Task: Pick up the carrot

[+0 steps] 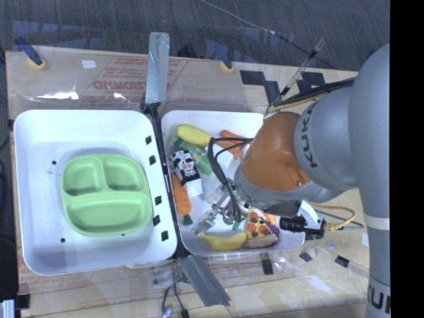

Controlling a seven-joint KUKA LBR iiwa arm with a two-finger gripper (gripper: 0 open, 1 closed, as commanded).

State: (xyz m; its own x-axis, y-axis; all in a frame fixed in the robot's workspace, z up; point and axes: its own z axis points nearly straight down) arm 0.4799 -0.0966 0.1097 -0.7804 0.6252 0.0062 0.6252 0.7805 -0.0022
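White plastic, shallow and rounded at the corners, makes up the left bin [26,177], and it bears one thing: a pale green moulded tray [105,194] with three compartments, lying flat near the bin's middle. A row of black clips [158,201] runs down the divide between the two bins.

Just right of that divide, along the left wall of the right white bin [218,116], lies the slim orange toy carrot [181,196], pointing roughly up and down the view. It rests on the bin floor, so by my reading the pick is not yet done and the whole lift is left to do.

Further right I count one black-and-white patterned small box [185,165], one yellow toy corn cob [193,136], one yellow toy banana [225,241] against the bin's near wall, one toy pizza slice [260,229] beside it, and one orange-red item [232,136] near the far wall, partly hidden by the arm.

The metal two-finger gripper [211,218] hangs low over the bin floor between the carrot and the pizza slice, near the carrot but apart from it. Whether it is spread or closed I cannot tell; nothing is visibly held. Above it sits the orange band [275,154] of the single grey arm [351,138].
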